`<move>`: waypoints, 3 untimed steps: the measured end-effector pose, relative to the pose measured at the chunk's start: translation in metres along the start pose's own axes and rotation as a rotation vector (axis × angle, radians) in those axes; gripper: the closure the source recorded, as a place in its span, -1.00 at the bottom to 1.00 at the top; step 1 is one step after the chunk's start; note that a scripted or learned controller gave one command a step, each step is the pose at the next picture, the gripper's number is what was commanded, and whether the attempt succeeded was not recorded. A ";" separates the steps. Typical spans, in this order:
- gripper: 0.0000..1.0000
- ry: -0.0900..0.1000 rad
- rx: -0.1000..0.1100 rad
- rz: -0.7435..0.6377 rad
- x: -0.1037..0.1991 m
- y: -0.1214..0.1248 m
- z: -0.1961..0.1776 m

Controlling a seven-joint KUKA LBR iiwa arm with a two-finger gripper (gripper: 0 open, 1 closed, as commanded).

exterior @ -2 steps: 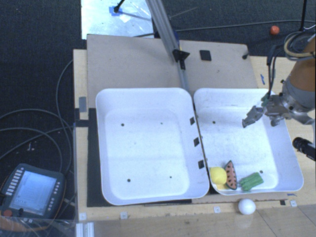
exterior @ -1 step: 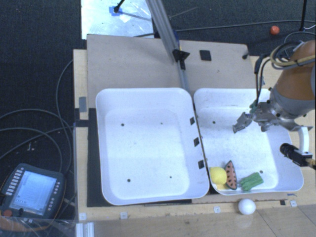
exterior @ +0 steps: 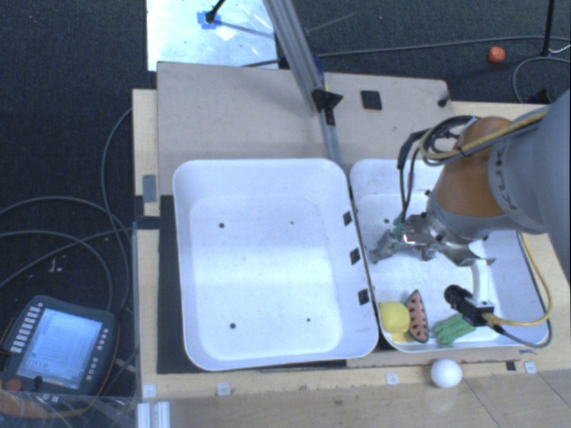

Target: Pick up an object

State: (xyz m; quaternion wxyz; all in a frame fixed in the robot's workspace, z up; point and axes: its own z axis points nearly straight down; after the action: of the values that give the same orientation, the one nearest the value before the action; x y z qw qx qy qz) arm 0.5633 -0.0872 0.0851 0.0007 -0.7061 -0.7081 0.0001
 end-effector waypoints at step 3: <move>-1.00 0.001 -0.002 -0.003 0.076 0.049 -0.101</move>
State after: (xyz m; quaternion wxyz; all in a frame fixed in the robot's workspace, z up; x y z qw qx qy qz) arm 0.6120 -0.0113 0.1865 0.0001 -0.7051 -0.7091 -0.0009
